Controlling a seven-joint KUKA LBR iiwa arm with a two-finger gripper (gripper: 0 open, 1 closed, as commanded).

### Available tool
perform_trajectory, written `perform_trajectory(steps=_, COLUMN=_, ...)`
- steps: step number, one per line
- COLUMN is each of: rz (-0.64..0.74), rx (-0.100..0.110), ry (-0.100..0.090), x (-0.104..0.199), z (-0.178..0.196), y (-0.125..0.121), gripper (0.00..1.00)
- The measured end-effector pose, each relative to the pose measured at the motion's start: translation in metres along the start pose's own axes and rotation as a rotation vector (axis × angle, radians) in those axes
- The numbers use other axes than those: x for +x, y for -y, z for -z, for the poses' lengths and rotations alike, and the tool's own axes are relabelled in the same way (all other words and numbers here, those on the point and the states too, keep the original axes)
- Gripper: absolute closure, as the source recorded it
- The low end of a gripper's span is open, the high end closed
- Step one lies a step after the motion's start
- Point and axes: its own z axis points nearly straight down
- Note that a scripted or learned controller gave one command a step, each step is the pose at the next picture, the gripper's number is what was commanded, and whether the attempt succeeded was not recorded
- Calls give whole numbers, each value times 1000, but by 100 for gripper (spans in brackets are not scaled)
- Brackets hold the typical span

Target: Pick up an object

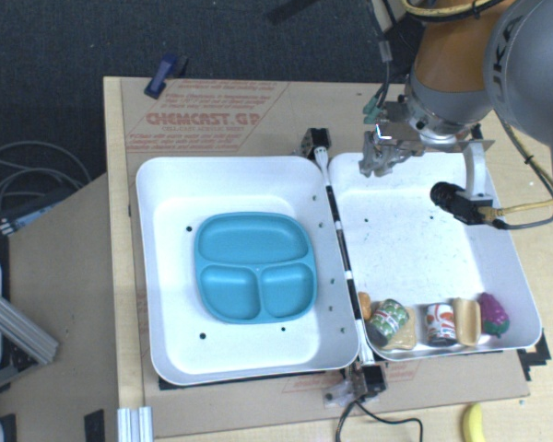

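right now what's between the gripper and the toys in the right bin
Bare white floor of the right bin. In the camera view the gripper hangs over its far end; the toys line its near wall.

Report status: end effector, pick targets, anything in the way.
End effector over right bin's far edge, holding nothing visible. Toys along near wall, untouched. Blue tray in left bin. Path clear.

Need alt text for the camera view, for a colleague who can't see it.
The arm's hand hangs over the right bin's far edge, apart from the small objects clustered along that bin's near edge. The left bin holds a blue divided tray.
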Motion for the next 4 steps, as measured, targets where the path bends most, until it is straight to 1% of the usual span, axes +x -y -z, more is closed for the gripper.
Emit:
perform_trajectory(steps=1, rz=0, rx=5, ry=-1, x=51, z=-23, y=34, gripper=100)
perform_trajectory(steps=2, rz=0, rx=4, ry=0, x=51, z=-22, y=34, gripper=0)
perform_trajectory(steps=3, rz=-2, rx=5, ry=0, x=58, z=-67, y=47, gripper=0)
perform_trajectory(steps=4, rz=-2, rx=5, ry=-1, x=66, z=-67, y=108, gripper=0)
